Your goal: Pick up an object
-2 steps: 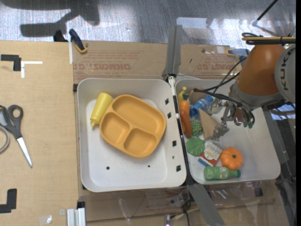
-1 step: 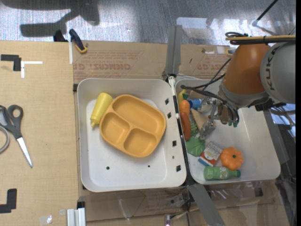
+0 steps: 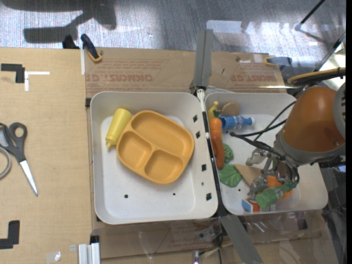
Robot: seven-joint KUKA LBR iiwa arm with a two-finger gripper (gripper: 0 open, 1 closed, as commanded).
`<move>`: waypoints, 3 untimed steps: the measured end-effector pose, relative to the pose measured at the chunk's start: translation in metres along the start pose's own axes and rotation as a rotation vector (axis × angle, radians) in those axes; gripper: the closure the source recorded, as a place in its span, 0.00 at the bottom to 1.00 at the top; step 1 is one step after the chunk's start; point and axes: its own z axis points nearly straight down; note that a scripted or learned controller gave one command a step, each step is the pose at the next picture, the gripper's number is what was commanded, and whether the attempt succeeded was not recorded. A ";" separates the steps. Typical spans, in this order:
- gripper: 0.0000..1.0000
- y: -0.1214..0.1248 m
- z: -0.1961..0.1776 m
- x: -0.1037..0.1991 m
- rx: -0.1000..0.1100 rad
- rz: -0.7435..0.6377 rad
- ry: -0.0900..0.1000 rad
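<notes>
My gripper [image 3: 268, 185] hangs low over the front of the right bin [image 3: 311, 198], below the orange band of the arm [image 3: 311, 122]. Right under it lies a green and orange toy [image 3: 273, 196], with a small red and white box [image 3: 250, 205] beside it. I cannot see whether anything is held. Further left in this bin are an orange carrot [image 3: 218, 141], a clear bottle with a blue cap [image 3: 236, 122], a green leafy piece [image 3: 230, 175] and a tan wedge [image 3: 248, 173]. Cables from the wrist cross over the bin.
The left bin [image 3: 100, 169] holds a yellow divided plate [image 3: 155, 146] and a yellow squeeze bottle [image 3: 117, 126]. Scissors [image 3: 20, 154] lie on the wooden bench at far left. Cardboard sheets lie behind both bins.
</notes>
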 end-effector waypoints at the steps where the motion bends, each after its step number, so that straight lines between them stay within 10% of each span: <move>1: 0.00 -0.032 -0.011 -0.122 0.000 0.216 -0.006; 3: 0.00 -0.078 -0.001 0.007 0.000 0.406 -0.002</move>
